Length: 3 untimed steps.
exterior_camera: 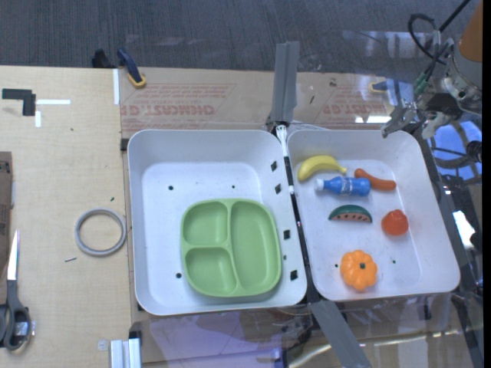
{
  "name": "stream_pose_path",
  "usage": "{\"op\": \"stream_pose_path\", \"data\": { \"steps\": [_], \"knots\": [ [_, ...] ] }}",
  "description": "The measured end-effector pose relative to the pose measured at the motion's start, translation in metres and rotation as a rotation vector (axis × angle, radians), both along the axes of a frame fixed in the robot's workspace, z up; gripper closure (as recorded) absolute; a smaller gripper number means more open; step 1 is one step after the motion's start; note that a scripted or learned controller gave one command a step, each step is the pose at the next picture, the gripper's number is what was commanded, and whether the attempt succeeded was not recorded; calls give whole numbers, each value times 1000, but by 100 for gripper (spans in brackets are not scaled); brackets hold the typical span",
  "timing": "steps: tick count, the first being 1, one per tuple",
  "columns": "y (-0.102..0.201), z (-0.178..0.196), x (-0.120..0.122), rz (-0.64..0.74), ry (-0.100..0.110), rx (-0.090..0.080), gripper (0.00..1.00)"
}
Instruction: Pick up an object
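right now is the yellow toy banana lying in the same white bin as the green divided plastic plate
No, the yellow toy banana lies in the right white bin, while the green divided plastic plate sits in the left white bin.

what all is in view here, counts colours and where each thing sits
bins: 2, white, side by side on the bench
divided plate: 1, light green, three compartments, in the left bin
banana: 1, yellow, back of the right bin
bottle: 1, blue and white, lying down in front of the banana
carrot: 1, orange, right of the bottle
watermelon slice: 1, green and red, middle of the right bin
tomato: 1, red-orange, right of the watermelon slice
pumpkin: 1, orange, front of the right bin
tape ring: 1, grey, on the bench left of the bins
scissors: 1, grey, at the bench's left edge
clamp: 1, blue and yellow, back of the bench
gripper: 1, grey, above the right bin's back right corner
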<state>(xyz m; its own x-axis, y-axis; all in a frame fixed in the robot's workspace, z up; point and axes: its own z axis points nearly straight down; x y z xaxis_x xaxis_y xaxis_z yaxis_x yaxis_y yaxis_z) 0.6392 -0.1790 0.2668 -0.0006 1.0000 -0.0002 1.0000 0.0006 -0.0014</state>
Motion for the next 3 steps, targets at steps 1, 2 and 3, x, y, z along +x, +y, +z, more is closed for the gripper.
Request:
{"op": "stream_pose_path", "data": {
  "steps": [1, 2, 3],
  "knots": [
    [50, -145, -4, 2, 1, 0, 0],
    [66, -175, -23, 0, 0, 0, 0],
    [65, -175, -22, -1, 0, 0, 0]
  ]
}}
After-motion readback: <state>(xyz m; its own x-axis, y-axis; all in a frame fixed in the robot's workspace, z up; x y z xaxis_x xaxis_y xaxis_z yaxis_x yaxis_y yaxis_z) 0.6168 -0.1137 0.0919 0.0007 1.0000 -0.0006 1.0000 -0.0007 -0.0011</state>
